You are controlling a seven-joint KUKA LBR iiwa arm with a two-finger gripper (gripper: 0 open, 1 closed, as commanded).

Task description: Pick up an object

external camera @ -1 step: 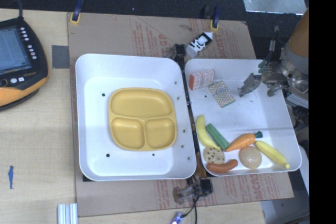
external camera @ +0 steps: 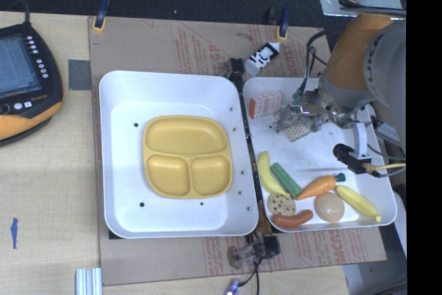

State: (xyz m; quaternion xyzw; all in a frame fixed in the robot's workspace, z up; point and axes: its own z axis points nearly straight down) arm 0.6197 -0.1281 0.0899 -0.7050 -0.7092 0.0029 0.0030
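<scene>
The right bin (external camera: 387, 214) holds several toy foods. An orange-red packet (external camera: 261, 106) lies at its far left. Along the near side are a yellow banana (external camera: 268, 175), a green stick (external camera: 285, 179), a carrot (external camera: 319, 185), a round cookie (external camera: 281, 204), a red sausage (external camera: 292, 220), a beige ball (external camera: 329, 206) and a second yellow piece (external camera: 357, 202). My gripper (external camera: 293, 118) hangs low over the far middle of this bin, just right of the packet. A pale speckled piece (external camera: 299, 132) lies right under it; whether they touch is unclear.
The left bin (external camera: 114, 148) holds a yellow divided plate (external camera: 187, 155). A control pendant (external camera: 24, 79) rests on the bench at far left. A black-and-white object (external camera: 262, 57) lies behind the bins, and clamps (external camera: 101, 13) pin the cardboard's back edge.
</scene>
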